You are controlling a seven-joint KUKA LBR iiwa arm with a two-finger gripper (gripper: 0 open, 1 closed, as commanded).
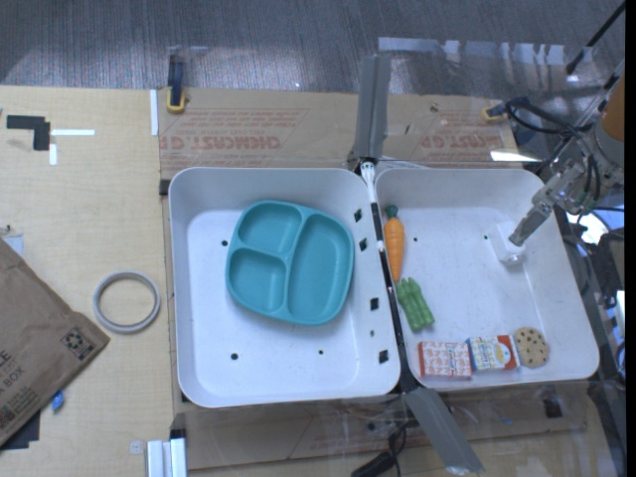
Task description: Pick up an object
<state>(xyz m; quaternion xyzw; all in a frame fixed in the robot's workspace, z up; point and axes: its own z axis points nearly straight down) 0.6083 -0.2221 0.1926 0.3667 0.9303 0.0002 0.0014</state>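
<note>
- Tool (524,234) is inside the right bin (467,189), at about 2 o'clock from that bin's centre, near the far-right corner, low over the floor. Nothing is visible in its grip; can't tell if it's released or clenched.
- Carrot (395,243) lies along the right bin's left wall, around 10 o'clock, long axis running 12 to 6.
- Green vegetable piece (414,303) is just past the carrot's near end, at about 8 o'clock, also by the left wall.
- Near wall of the right bin, 6 to 5 o'clock: red-and-white pack (444,359), smaller pack (492,353) and cookie (532,346), in a row, touching or nearly so.
- All of these sit well apart from the tool.
- Left bin (189,296): teal divided plate (291,262) flat at centre.
- Surface (70,217), at 9 o'clock of the left bin: tape ring (127,300), plus a cardboard box (35,341) at 8 o'clock.
</note>
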